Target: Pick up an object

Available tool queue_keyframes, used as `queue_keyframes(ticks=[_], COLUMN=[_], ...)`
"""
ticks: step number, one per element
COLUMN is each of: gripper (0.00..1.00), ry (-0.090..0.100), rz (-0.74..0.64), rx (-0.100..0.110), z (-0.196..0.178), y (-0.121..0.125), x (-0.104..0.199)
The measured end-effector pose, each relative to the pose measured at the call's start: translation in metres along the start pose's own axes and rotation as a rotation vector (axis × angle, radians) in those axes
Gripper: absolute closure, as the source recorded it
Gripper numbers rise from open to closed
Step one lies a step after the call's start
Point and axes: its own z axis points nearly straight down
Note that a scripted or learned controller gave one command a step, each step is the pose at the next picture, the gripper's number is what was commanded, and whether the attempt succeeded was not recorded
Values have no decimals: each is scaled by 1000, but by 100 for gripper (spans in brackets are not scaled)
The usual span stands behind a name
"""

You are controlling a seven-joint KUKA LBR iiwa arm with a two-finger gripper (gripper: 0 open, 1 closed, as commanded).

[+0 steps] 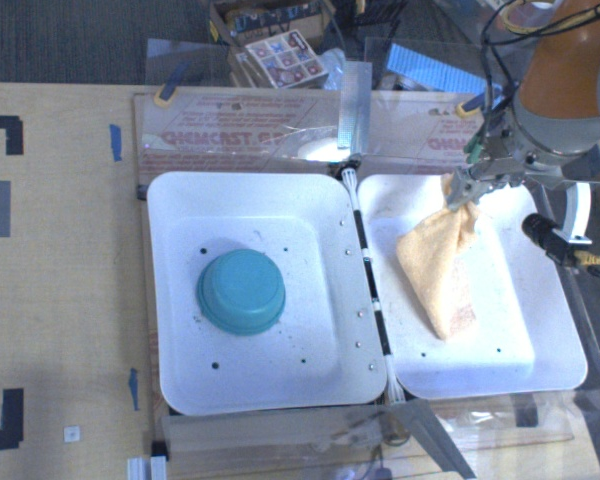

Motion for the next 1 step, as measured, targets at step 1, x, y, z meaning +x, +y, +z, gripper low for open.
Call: queue_keyframes(ticks=[1], gripper=[100], ry=[2], rz=[120], rx=[5], z=[19], y=[-33], x=[-7])
